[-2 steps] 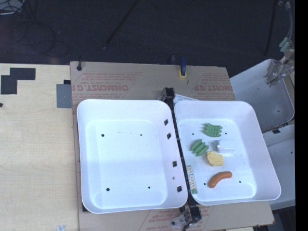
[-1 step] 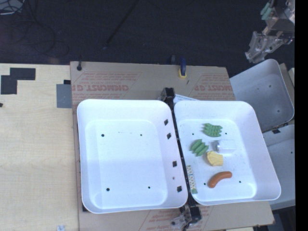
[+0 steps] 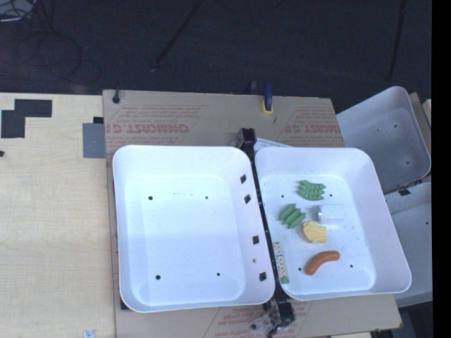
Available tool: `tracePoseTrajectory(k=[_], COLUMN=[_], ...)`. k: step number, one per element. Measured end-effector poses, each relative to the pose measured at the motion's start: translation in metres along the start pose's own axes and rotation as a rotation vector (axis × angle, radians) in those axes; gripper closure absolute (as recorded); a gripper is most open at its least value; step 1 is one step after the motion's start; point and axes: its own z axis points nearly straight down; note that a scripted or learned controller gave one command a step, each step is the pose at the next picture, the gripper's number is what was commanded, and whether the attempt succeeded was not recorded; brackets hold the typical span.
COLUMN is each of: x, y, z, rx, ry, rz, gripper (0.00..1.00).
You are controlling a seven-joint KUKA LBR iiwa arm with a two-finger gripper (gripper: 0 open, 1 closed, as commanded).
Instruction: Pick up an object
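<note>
The right bin (image 3: 366,167) holds several small toy foods. A green pea pod (image 3: 311,189) lies toward its back, and a second green pod (image 3: 291,215) sits just left of centre. A yellow cheese wedge (image 3: 315,232) rests in the middle, with a clear, hard-to-see piece (image 3: 330,213) just behind it. An orange-brown sausage (image 3: 322,261) lies near the front of that bin.
The left bin (image 3: 134,167) stands beside the right one, joined along a black clipped seam (image 3: 255,217). Both rest on a cardboard sheet (image 3: 190,118) on the wooden bench (image 3: 49,217). A grey metal plate (image 3: 387,132) lies at the right.
</note>
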Motion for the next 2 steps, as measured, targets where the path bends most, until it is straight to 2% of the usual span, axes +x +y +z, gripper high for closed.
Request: tracePoseTrajectory(k=[1,2], x=[0.03,0.139], y=[-0.009,-0.015], z=[0.136,0.077], rx=[0.014,-0.006], ry=[0.006,0.004], rz=[-0.012,-0.026], gripper=[1.0,1.0])
